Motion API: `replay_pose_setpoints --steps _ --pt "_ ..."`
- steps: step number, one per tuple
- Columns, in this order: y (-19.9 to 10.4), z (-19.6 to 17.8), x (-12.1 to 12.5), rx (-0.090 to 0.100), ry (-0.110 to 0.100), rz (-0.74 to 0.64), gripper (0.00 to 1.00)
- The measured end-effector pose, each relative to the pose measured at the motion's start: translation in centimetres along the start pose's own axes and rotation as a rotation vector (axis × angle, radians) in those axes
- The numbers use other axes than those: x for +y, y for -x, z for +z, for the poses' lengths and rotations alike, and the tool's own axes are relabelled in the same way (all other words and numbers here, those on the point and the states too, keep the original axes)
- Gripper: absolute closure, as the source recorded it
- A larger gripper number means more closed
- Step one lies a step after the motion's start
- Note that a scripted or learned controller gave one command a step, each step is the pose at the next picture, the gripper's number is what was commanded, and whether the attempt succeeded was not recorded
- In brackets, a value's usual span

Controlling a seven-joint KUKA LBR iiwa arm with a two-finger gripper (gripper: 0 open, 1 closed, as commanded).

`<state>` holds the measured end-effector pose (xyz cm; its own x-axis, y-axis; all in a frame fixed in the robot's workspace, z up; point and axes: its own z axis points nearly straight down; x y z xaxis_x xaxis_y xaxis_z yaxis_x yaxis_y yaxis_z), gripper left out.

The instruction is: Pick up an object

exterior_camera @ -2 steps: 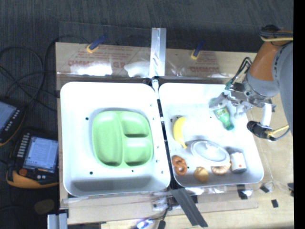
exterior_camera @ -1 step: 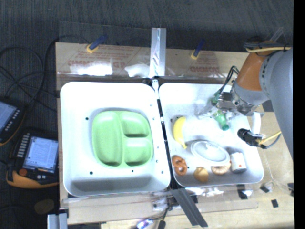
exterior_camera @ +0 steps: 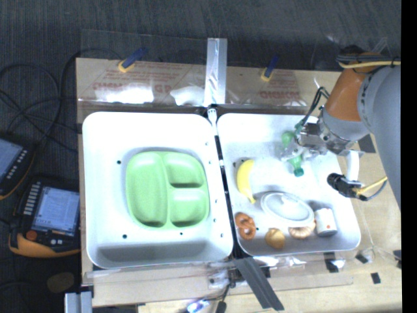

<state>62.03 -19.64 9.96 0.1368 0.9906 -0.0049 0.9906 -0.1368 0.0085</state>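
Here, your left white bin holds a green three-compartment plastic tray. Your right white bin holds a yellow banana, a white oval dish, a brown pretzel-like piece, a tan croissant, a brownish round lump and a small white can. The gripper hangs over a small green object; you cannot tell its grip. Both bins sit on a brown cardboard-covered bench above dark carpet.

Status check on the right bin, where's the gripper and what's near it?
Gripper low in right bin, upper area, over a small green object. Grasp unconfirmed. Banana and white dish lie apart, nothing blocking.
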Motion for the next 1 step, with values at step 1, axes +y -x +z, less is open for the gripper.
replay_pose_setpoints --steps 1 --pt "-3.9 -10.22 -0.58 -0.001 -0.012 0.387 1.0"
